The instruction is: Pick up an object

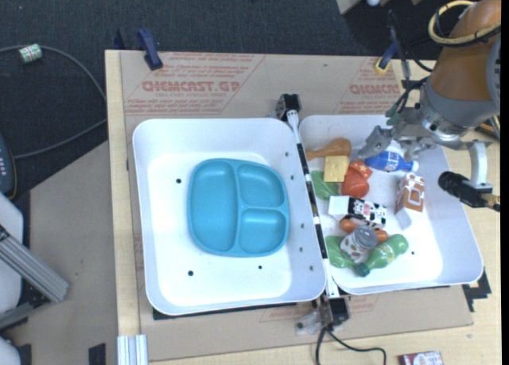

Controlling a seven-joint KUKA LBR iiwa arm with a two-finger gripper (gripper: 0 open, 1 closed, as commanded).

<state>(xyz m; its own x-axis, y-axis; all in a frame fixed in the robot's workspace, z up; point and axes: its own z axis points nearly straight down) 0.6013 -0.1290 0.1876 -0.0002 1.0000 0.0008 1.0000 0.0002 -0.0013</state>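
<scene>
Overhead slanted view of the surface (238,77) carrying two shallow white bins. The left bin (159,196) holds a blue divided plate (237,206). The right bin (453,244) holds a cluster of small toys. The arm (465,61) enters from the right, and its claw (394,145) sits low over the far part of the right bin, directly at a blue-and-white object (390,160). From where I stand I cannot tell how far the claw is spread, nor whether it has anything in its hold.

Candidate things lie close together: a tan wooden-looking piece (330,149), a yellow block (336,168), a red piece (358,180), a small brown-and-white carton (412,192), a black-and-white cow figure (367,212), and green pieces (382,250) near the front edge.

The blue-and-white object, nearest the claw, looks small, light and probably smooth plastic, so likely slippery. It is best taken across its narrow middle, with its sides between the pads. The red piece touching it on the near side may be nudged. The carton stands apart from its neighbours and would offer flat, stiff faces.
</scene>
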